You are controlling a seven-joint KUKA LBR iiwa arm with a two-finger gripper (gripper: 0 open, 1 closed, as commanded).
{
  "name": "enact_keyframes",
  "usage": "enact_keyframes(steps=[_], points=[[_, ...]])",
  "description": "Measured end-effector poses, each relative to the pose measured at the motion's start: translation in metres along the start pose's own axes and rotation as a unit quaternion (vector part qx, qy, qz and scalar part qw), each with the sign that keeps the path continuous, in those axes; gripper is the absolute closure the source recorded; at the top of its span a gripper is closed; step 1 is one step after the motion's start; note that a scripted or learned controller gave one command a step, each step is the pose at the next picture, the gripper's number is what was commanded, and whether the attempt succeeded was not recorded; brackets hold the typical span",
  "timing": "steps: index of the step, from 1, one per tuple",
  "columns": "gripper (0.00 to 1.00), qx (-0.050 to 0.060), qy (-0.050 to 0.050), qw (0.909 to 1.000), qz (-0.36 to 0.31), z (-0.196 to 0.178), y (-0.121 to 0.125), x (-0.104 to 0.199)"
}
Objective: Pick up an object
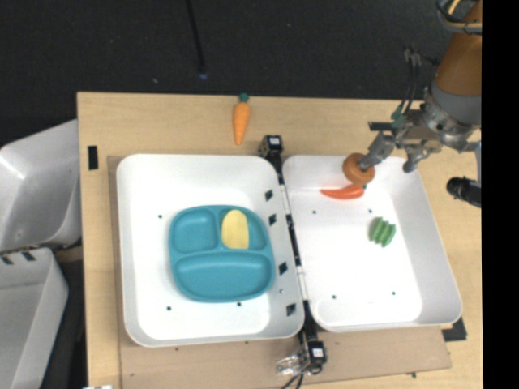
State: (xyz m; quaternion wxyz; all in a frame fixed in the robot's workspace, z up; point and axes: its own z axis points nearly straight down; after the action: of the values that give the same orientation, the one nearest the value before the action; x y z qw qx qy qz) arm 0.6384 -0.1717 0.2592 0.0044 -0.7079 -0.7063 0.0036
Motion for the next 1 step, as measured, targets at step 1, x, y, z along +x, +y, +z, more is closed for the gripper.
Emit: enact_keyframes(steps=[1], points=[[0.00, -0.006, -0.001, 1.0000, -0.001, -0.0078, 0.0020, 0.0005]])
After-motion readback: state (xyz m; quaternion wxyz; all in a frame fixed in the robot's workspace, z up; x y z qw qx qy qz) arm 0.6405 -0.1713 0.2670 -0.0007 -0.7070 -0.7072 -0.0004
